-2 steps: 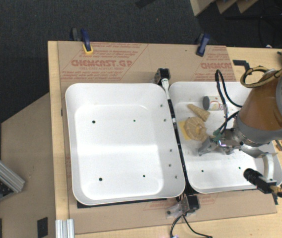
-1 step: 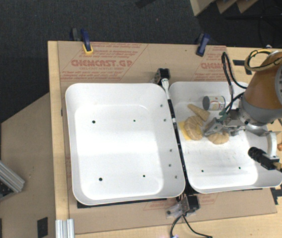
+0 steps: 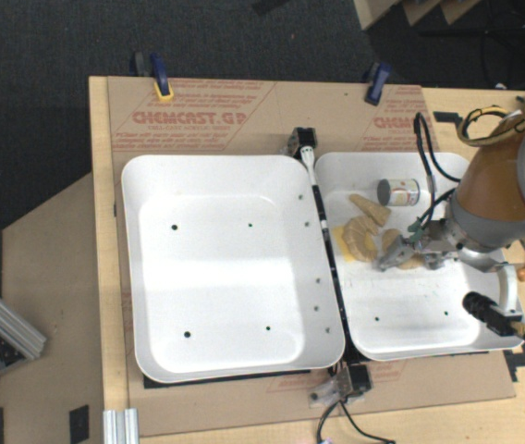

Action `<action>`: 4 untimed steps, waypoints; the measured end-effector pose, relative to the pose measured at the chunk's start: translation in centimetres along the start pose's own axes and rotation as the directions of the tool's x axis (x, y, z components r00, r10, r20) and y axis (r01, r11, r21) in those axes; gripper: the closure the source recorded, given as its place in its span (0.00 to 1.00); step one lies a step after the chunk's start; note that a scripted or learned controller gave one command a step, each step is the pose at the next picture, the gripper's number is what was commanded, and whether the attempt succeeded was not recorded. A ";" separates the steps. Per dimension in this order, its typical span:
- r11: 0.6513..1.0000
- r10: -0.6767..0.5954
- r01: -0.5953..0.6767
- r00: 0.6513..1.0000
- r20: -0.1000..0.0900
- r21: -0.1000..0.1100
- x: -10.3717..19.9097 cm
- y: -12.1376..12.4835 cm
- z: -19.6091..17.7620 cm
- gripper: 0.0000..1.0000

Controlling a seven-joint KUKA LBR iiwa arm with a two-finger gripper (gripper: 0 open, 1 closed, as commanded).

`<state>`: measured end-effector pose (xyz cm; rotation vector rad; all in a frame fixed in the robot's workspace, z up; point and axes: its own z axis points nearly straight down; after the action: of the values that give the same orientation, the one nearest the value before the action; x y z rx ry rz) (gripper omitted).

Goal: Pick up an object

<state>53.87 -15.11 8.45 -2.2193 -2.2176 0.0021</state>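
While the counter (image 3: 244,100) carries two white bins side by side, all the loose things lie in the right bin (image 3: 410,336), and the left bin (image 3: 216,266) sits beside it, their rims touching along the middle. Reaching in from the right, the arm (image 3: 503,188) hangs low over the right bin, with its jaws (image 3: 399,251) down among a cluster of pale tan pieces (image 3: 366,231) near the bin's centre. Whether the jaws are spread or closed, or have anything between them, I cannot tell; metal and tan shapes run together there. Just above the cluster, near the far wall, lies a small jar (image 3: 399,192) on its side, grey cap to the left.

The tan pieces look light and probably soft or foam-like, so they should give under a squeeze; taking one across its narrow width seems safest. The jar looks stiff, smooth and apt to roll, best gripped across its body.

How many tan pieces there are, and where each ends, is hard to make out, since the wrist covers part of them.
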 end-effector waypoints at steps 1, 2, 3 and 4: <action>1.000 -0.003 0.003 1.000 0.005 -0.009 -2.2 4.3 -0.1 0.00; 1.000 -0.002 0.002 1.000 0.005 -0.008 -2.1 4.2 -1.1 1.00; 1.000 -0.008 0.008 1.000 0.001 -0.009 4.8 8.6 0.0 1.00; 1.000 -0.007 0.007 1.000 0.003 -0.019 8.4 12.7 -10.9 1.00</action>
<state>66.61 -6.77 19.30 -2.2228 -2.2363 -0.0165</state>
